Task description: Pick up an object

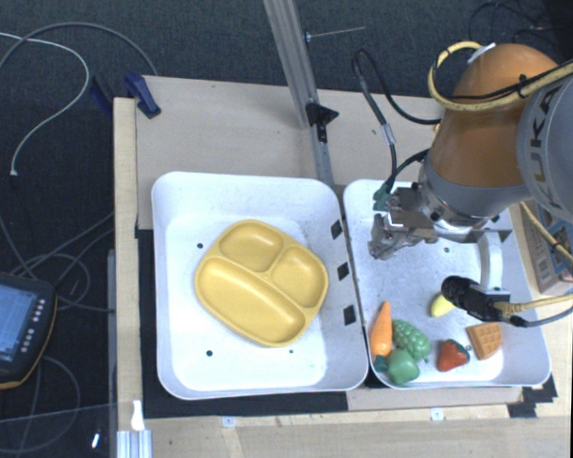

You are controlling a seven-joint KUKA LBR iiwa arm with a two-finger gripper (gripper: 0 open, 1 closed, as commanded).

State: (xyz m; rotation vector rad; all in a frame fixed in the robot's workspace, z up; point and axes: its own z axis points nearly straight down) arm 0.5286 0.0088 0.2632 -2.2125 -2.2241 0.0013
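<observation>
My end effector [391, 238]: over the upper-left part of the right bin [524, 371], above bare white floor; released or clenched, I cannot tell.
Things to pick: all in the right bin's lower part in the view, apart from my end effector.
Carrot [382, 328]: orange, lying along the bin's left wall, tip pointing up the view.
Green pieces: a bumpy one [414, 338] just right of the carrot and a smoother one [403, 368] below it, in the corner.
Red piece [453, 355]: right of the greens, near the lower wall.
Waffle-like piece [484, 339]: tan, just beside the red piece.
Yellow piece [440, 307]: small, higher in the view than the others.
Left bin [173, 266]: holds a yellow divided plate [261, 284] with three compartments.
Surface [225, 118]: pale, carrying both bins side by side.
</observation>
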